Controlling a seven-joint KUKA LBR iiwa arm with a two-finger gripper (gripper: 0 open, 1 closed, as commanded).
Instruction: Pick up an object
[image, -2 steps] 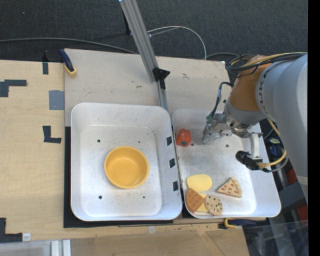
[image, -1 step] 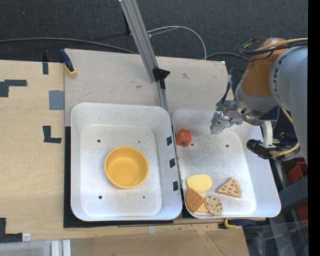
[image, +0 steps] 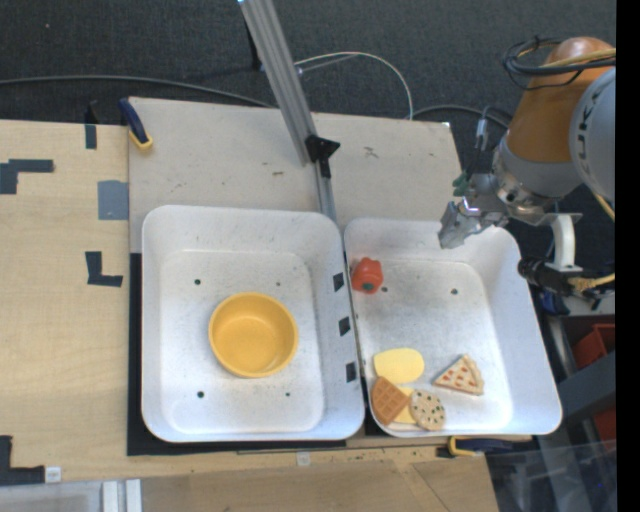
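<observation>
**Gripper at back edge of right bin, nothing in it**

Gripper (image: 458, 226) sits above the back rim of the right bin (image: 520, 380), well clear of everything in it. Nothing visible between the fingers; can't tell whether they're spread or closed at this angle.

Candidates, all in the right bin:
- red pepper (image: 367, 274) against the left wall, near the back. Nearest one: left of the gripper and slightly toward the front. Compact, roughly upright, no real long axis.
- yellow slice (image: 399, 364), waffle (image: 390, 401), cookie (image: 427, 409) and pizza slice (image: 459, 376) clustered at the front. Waffle and cookie touch or overlap; all lie flat.

Yellow bowl (image: 253, 333) sits mid left bin (image: 160, 300), well apart from the gripper.

My call: pepper is the easiest target, a short move left plus descent. Risk is the bin wall just beside it crowding one finger.
</observation>
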